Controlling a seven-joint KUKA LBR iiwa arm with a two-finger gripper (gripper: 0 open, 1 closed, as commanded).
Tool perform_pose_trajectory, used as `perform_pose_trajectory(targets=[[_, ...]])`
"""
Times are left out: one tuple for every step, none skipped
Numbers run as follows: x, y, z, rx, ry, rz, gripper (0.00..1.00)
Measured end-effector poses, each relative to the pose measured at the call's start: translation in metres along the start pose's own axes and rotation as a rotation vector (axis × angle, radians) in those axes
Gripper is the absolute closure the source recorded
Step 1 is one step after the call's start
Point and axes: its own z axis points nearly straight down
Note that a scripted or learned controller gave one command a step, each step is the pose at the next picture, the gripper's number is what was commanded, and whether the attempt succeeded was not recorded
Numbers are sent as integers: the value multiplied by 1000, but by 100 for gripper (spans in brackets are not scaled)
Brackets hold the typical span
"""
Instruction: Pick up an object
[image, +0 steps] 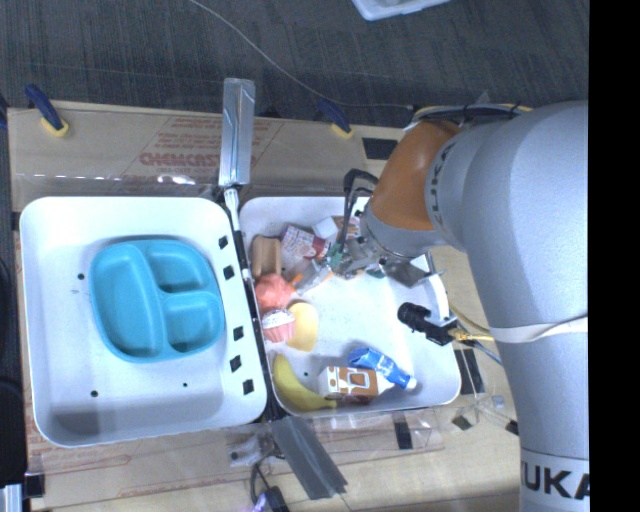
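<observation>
Left bin (60, 300): one blue tray (158, 297) with three compartments. Right bin (425, 385): a banana (296, 388) and a carton (352, 381) at the near edge, a blue packet (385, 367) beside them, a pink ball (274, 293) and wrappers (300, 242) along the left and far side. My gripper (345, 258) is down at the far end among the wrappers; I cannot tell its state.

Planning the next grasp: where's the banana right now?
The banana lies in the right bin, at its near-left corner against the divider, just below the yellow cup and left of the small carton.
</observation>
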Motion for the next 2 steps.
perform_pose_trajectory(targets=[[-4, 53, 7, 31, 7, -119, 0], [6, 56, -6, 23, -2, -146, 0]])
